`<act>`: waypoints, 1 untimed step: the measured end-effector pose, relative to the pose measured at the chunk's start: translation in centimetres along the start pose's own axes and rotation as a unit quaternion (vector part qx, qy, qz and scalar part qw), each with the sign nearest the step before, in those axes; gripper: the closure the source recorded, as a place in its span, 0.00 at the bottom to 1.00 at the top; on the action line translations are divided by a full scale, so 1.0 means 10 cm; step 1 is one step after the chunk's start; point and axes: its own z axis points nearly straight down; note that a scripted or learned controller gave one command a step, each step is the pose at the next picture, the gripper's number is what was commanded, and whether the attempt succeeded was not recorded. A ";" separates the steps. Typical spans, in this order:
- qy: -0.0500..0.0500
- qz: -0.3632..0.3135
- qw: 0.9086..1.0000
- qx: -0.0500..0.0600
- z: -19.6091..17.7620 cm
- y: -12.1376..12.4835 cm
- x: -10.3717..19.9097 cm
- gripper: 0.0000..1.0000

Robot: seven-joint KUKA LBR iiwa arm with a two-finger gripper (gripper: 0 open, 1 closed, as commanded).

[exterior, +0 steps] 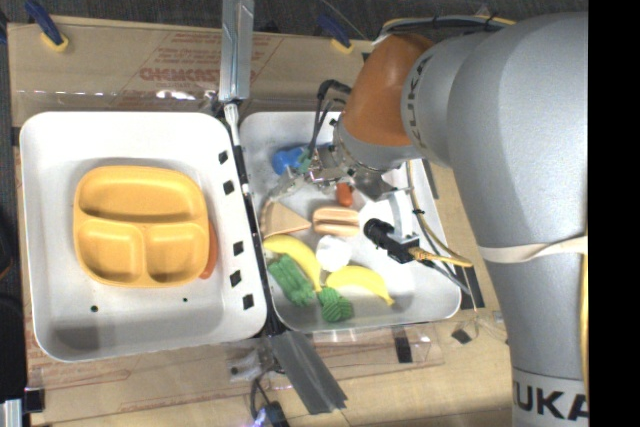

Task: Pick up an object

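The arm (pixel 500 145) hung over the right bin (pixel 440 300), its wrist hiding the fingers, so I could not tell how they were set. Just below and left of that wrist lay the crowded pickings: a hot dog (pixel 336 221), a banana (pixel 295 253), green pieces (pixel 292 277) and a blue object (pixel 291 159). A descent there would probably nudge neighbours or close on nothing. The left bin (pixel 50 315) held a yellow tray (pixel 143 223); both sat on a cardboard-covered worktop (pixel 130 55) over dark flooring.

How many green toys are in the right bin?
2: one green toy by the bin's left wall beside the banana, another green toy at the near wall. The arm may hide others.
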 end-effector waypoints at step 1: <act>0.000 0.110 0.994 0.006 0.07 -0.04 -0.01 0.00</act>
